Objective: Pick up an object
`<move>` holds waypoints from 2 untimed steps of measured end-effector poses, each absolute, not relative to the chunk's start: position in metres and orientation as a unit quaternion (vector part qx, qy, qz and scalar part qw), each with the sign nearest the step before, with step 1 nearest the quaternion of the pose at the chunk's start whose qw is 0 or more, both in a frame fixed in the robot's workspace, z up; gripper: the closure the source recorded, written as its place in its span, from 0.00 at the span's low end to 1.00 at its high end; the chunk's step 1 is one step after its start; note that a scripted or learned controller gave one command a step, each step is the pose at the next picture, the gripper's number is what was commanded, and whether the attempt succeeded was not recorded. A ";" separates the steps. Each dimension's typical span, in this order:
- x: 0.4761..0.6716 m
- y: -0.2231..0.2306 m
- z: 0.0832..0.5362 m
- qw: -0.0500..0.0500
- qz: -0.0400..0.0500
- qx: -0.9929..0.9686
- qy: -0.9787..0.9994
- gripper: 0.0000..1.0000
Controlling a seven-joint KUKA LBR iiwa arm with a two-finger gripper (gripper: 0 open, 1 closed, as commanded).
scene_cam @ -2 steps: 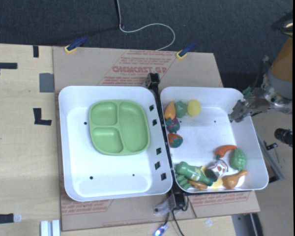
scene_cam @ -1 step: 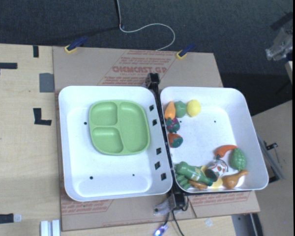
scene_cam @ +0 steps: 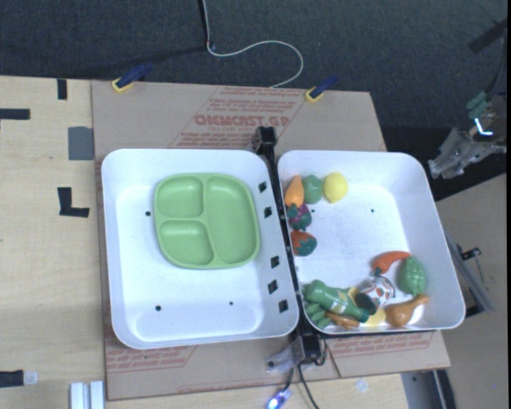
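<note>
Two white bins are sitting side by side mid-frame on a cardboard sheet [scene_cam: 238, 118]. The left bin [scene_cam: 128, 254] is holding a green divided plate [scene_cam: 208, 220], three compartments, lying flat in its upper half. The right bin [scene_cam: 409, 186] is holding all the small toy items, and they are crowding two zones. Along its upper left wall: an orange carrot-like piece [scene_cam: 294, 189], a yellow ball [scene_cam: 335, 187] just beside it, then a dark mixed-colour piece [scene_cam: 300, 217] and a red-and-green piece [scene_cam: 303, 243] below; those two are too small to identify. In its lower right corner a heap is overlapping: a green leafy piece [scene_cam: 412, 274], a red curved piece [scene_cam: 390, 260], a white-and-red item [scene_cam: 375, 293], a green elongated toy [scene_cam: 325, 296], an orange-brown piece [scene_cam: 400, 313]. Edges in the heap are blending together, so I can't separate what is lying on what. The gripper [scene_cam: 470, 147] is sitting at the right edge of the frame, above and outside the right bin, well apart from every toy; it is blurry and partly cut off, so I cannot tell how the jaws are standing. A white cable [scene_cam: 255, 49] is looping over the dark floor at the top. Two clips, yellow and blue [scene_cam: 132, 77], are pinching the cardboard's top edge.
</note>
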State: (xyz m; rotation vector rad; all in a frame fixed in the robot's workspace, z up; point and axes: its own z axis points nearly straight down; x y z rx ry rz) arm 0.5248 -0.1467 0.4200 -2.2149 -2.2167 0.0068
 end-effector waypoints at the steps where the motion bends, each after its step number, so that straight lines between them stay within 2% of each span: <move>1: 0.584 -0.068 0.542 -0.006 -0.005 -0.703 -0.711 1.00; 2: 0.492 -0.045 0.445 0.005 0.004 -0.706 -0.708 1.00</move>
